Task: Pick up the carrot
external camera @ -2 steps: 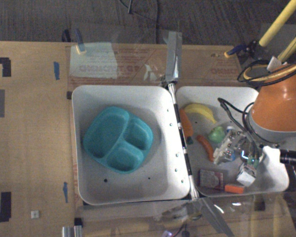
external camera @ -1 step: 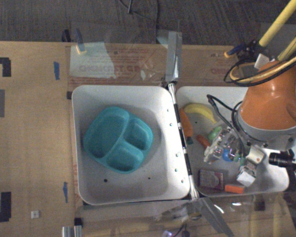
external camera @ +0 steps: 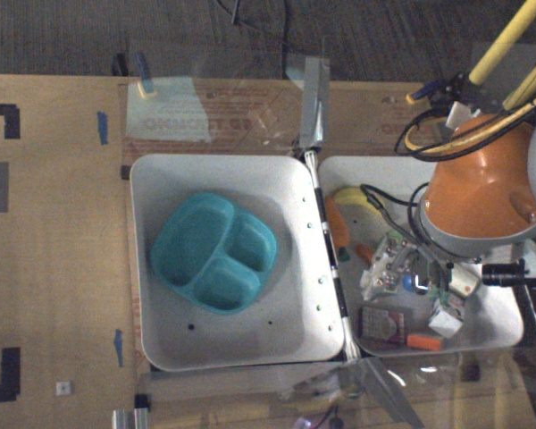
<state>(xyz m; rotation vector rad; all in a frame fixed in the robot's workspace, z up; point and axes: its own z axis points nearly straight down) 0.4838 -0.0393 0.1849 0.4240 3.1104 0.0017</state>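
Far left of the gripper [external camera: 395,266] sits a teal tray [external camera: 214,251], nearer left the carrot [external camera: 337,224] lies by the bin wall, apart from it, and the gripper's spread cannot be told.

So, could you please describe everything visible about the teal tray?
The teal tray is a rounded plastic-looking plate, seemingly with three compartments: one large on the view's left, two smaller on the right. It lies flat, turned at an angle, on the floor of the left white bin, clear of its walls, with nothing in it.
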